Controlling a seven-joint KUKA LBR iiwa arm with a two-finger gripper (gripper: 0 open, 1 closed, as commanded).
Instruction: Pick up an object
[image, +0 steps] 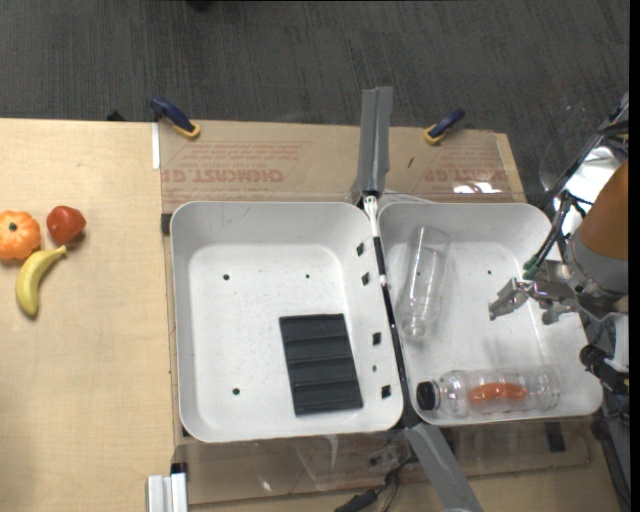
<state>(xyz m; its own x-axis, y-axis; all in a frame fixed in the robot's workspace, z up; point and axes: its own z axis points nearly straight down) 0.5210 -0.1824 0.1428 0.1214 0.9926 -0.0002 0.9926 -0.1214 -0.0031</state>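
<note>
Gripper over the right bin — fingers spread, grasping nothing — two clear bottles nearby

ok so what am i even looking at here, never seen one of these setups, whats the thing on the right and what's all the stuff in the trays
This is one camera above a bench, looking down at a slant. The thing on the right is a robot arm, grey with an orange band, and its gripper hangs over the right bin. I see nothing held between its fingers. The arm's job is to pick up an object.

Two shallow white bins sit side by side. The left bin holds a black ridged block. The right bin holds two clear plastic bottles lying down: an empty one and one with something orange inside and a dark cap.

Off to the left, on the wooden surface, lie a banana, an orange fruit and a red fruit.
</note>
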